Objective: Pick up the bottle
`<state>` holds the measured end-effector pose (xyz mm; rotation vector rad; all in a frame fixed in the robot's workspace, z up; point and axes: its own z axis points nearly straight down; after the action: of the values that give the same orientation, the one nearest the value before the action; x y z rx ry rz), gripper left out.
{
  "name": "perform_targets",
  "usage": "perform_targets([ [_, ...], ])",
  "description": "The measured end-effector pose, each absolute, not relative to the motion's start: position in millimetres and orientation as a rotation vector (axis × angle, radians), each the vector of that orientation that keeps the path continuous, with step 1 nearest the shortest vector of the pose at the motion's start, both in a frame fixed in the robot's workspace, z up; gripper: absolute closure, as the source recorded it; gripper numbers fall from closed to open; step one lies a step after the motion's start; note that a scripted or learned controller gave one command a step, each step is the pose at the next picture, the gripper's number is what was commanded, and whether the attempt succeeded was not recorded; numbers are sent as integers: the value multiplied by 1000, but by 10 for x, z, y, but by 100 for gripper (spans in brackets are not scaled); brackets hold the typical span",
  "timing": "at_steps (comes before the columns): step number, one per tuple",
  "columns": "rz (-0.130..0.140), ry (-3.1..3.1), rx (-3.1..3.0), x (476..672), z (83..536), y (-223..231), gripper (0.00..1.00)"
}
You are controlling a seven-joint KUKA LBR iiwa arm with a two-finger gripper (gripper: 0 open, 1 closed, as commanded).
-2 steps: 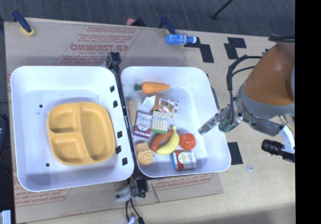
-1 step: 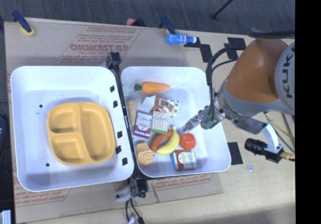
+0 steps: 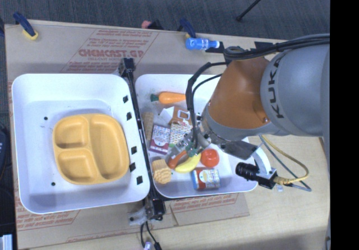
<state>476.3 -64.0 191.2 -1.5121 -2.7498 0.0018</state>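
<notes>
Pincer (image 3: 193,143) tips buried among clutter

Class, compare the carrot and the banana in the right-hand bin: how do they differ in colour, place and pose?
The carrot is orange; the banana is yellow. The carrot lies alone near the bin's far edge; the banana sits in the crowded near part, beside the tomato. The carrot lies straight; the banana curves. Both are toy foods.

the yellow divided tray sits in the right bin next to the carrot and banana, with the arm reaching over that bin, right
Not quite. The camera view shows the yellow divided tray in the left bin, alone. The carrot and banana lie in the right bin, and the arm does reach over that bin.
</notes>
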Motion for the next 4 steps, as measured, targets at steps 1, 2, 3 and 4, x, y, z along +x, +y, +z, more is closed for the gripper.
perform_targets([
  [1, 1, -2518, -1878, 4766, 1916, -479, 100],
  [2, 3, -2697, -1602, 4760, 1913, 202, 100],
  [3, 1, -2979, -1000, 4771, 2598, -12, 100],
  [4, 2, -3087, -559, 4758, 1913, 353, 100],
])
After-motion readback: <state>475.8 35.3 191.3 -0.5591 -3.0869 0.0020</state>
